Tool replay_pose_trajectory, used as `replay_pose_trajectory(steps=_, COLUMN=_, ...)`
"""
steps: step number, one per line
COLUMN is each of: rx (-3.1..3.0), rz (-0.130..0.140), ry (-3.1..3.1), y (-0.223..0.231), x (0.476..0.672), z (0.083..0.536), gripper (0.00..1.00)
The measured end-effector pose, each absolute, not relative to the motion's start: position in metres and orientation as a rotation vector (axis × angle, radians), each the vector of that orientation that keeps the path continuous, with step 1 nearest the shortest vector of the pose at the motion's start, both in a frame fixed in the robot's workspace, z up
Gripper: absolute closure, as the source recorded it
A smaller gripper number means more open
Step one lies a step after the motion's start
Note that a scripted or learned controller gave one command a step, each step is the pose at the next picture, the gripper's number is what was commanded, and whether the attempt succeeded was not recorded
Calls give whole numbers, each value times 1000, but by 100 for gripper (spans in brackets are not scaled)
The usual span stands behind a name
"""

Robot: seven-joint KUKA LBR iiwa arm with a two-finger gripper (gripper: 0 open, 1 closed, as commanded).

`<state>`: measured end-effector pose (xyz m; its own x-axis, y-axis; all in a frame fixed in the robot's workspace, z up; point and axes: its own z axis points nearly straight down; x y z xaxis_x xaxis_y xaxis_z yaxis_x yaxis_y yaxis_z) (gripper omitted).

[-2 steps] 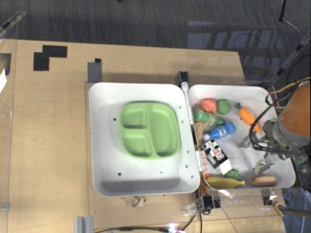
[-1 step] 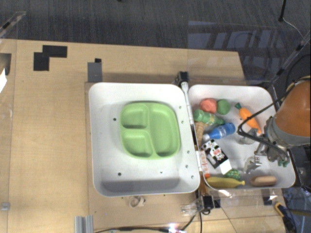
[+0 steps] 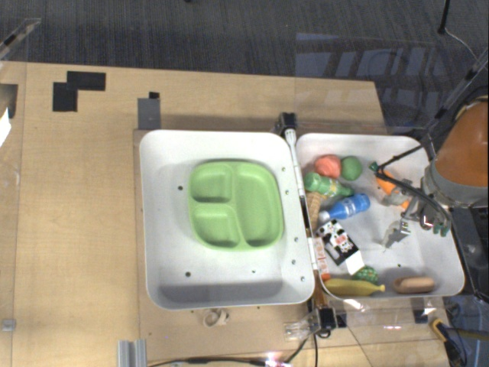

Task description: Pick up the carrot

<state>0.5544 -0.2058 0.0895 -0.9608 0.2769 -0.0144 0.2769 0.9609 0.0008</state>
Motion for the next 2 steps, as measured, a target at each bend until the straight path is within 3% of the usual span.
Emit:
replay_pose_trajectory(steps=1, rx=662, rz=0, ry=3051, y=-205, x=493, z=90, gripper=0)
replay_pose_trajectory(steps=2, rx=1062, rz=4, ry=2940, y=-205, x=569, z=89, gripper=0)
